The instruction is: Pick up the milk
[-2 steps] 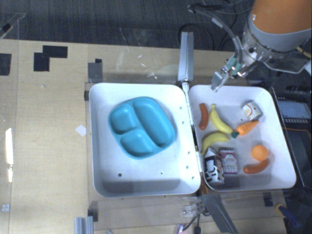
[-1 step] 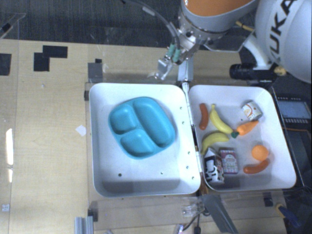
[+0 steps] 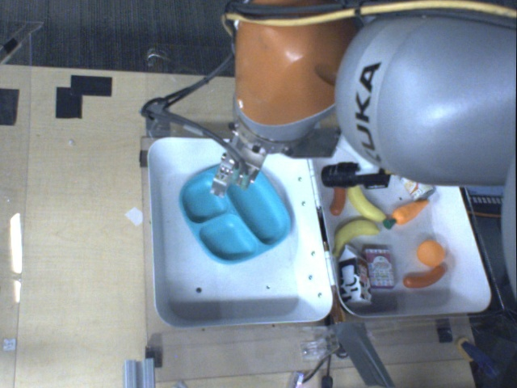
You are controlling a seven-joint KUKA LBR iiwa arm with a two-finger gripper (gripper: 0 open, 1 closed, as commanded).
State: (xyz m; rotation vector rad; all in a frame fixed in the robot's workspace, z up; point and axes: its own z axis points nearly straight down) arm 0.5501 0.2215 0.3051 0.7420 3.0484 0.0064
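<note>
White-and-black, the small carton I take for the milk (image 3: 349, 280) stands in the right bin (image 3: 478, 296). It is tucked into the near left corner, close to the wall, with a reddish box (image 3: 380, 267) touching it on the right and a banana (image 3: 355, 233) just beyond it on the far side.

The gripper (image 3: 233, 176) hovers over a blue sectioned plate (image 3: 242, 221) in the left bin (image 3: 166, 241), well apart from the carton. Its fingers are parted a little, with nothing between them.

To do this step well, the arm should lift clear of the wall between the bins, travel right and nearer, and stop squarely above the carton. It should then open wider and come down plumb. The corner is tight, so a slanted approach would likely catch the rim or nudge the box. Which faces of the carton have clearance is hard to judge from here.

Both bins are smooth, shallow white plastic on a pale wooden bench (image 3: 73, 241), so the carton may slide if pushed. The right bin is crowded with a second banana (image 3: 365, 205), a carrot (image 3: 412, 211), an orange (image 3: 430, 251) and a sausage (image 3: 425, 277).
</note>
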